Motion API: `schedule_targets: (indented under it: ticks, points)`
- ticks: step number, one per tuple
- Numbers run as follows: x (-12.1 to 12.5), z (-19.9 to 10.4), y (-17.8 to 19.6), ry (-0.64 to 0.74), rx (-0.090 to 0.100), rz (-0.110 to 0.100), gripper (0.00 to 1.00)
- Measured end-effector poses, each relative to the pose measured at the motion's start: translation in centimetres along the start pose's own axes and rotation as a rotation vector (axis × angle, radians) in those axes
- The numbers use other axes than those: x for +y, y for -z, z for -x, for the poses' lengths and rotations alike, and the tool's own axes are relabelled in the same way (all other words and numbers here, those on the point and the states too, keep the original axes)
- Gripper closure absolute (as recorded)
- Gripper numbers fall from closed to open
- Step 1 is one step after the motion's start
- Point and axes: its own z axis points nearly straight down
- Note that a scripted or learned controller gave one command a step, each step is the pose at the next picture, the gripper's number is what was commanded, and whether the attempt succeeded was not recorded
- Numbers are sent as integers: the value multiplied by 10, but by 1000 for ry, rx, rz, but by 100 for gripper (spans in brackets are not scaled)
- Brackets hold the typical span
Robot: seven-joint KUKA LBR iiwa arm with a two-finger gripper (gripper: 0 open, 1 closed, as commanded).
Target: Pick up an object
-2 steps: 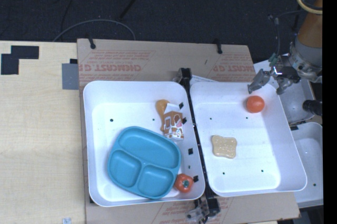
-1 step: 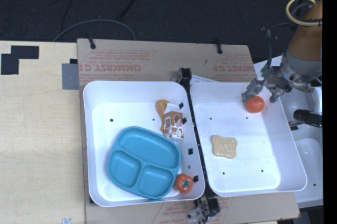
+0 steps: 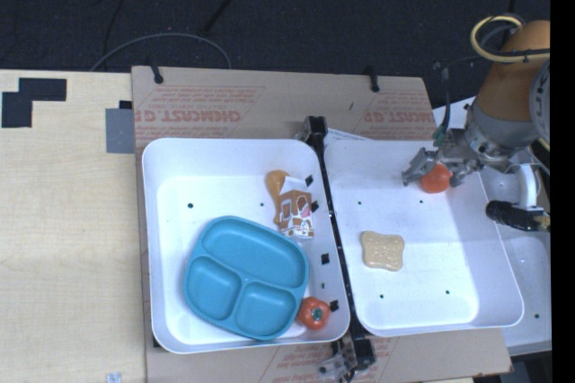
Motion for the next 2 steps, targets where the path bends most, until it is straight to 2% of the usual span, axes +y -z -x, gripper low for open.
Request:
schedule_targets:
  ticks: [1, 2]
  points:
    - [1, 0, 13, 1, -1, 3, 100]
    - [1, 3, 56, 2, -2, 8, 100]
